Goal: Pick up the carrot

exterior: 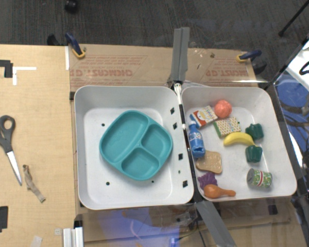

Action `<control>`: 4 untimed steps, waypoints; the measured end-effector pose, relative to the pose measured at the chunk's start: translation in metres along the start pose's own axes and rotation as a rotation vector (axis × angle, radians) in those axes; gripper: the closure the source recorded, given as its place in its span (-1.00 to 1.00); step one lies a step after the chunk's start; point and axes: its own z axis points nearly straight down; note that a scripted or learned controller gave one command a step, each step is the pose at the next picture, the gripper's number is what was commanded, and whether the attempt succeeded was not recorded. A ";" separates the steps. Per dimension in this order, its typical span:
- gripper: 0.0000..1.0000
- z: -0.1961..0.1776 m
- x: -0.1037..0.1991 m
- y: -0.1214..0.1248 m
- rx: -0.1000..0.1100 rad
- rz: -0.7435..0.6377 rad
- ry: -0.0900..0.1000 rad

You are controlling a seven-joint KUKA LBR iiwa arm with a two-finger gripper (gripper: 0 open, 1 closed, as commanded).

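Camera view, looking down: carrot [219, 191] lies at the lower middle of the frame, in the lower left corner of the right bin [278, 187], just below a purple toy [207, 179] and a bread slice [210, 161]. Long axis runs nearly left to right; fat orange end points left, thin tip points right, dipping slightly. Task reads as not yet begun, approach step ahead. State of my hand: cannot tell. Next move, as I judge it: come in from the right, descend over the fat end, fingers set across the axis, minding the near wall and the purple toy.
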 end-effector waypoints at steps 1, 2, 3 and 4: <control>1.00 -0.092 -0.001 -0.001 -0.002 -0.411 0.000; 1.00 -0.103 0.017 0.009 -0.004 -0.805 -0.001; 1.00 -0.062 0.020 0.011 -0.008 -1.291 -0.002; 1.00 0.097 0.039 0.030 -0.008 -1.299 -0.001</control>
